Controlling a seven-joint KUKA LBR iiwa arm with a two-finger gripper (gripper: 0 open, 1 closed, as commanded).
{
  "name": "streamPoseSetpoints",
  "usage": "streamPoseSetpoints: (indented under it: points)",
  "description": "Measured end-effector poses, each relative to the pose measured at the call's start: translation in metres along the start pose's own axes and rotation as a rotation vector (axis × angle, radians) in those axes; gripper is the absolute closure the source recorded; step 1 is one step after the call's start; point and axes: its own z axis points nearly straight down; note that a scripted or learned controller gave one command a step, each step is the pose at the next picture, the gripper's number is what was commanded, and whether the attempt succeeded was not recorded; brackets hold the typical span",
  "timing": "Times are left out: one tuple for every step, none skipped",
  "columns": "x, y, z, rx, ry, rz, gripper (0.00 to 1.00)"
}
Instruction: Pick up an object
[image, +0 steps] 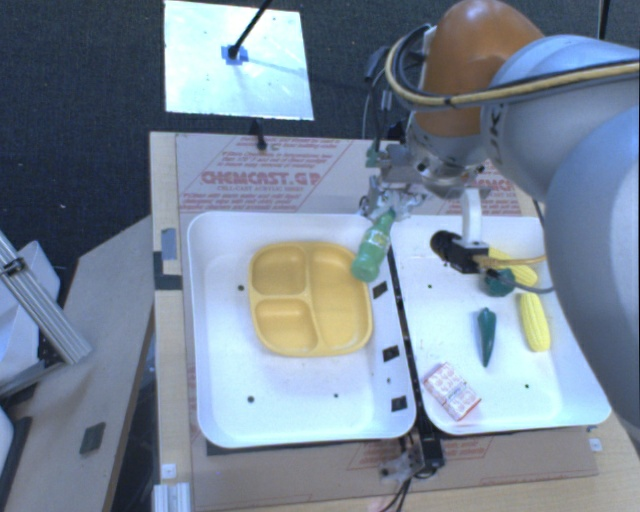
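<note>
Left bin (215, 400): yellow tray (305, 300) takes the centre, open floor along frame-left and bottom edges. Green bottle (372, 248) hangs at the tool (385, 208) over the divider, blocking the upper middle. Right bin (570, 400): corn (534, 320), green pepper (486, 335), red-white packet (452, 390) scattered; free strip lower right and between packet and pepper.

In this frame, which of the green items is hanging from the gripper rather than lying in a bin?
The light green bottle, held by its neck in the gripper above the divide between the bins. The dark green pepper lies flat in the right bin.
</note>
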Motion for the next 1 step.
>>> streamPoseSetpoints:
  points:
    - [0.0513,-0.0072,0.0095,0.001,0.0,0.001,1.0]
